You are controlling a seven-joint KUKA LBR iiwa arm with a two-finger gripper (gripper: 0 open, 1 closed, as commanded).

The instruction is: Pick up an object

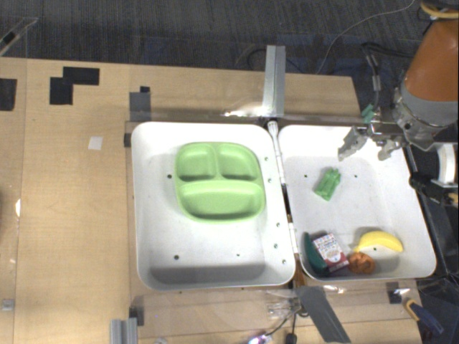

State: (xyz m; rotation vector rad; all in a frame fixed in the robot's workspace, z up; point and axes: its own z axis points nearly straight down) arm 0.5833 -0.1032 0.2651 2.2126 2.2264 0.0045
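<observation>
In the right bin a small green block lies near the middle. A yellow banana rests at the front right, beside a small printed box, a dark teal item and a brownish object. My gripper hangs over the back of the right bin, up and to the right of the green block, open, with nothing between its fingers.
The left bin holds a green divided plate. A metal post stands at the back between the two bins. Cables run along the right side behind the arm.
</observation>
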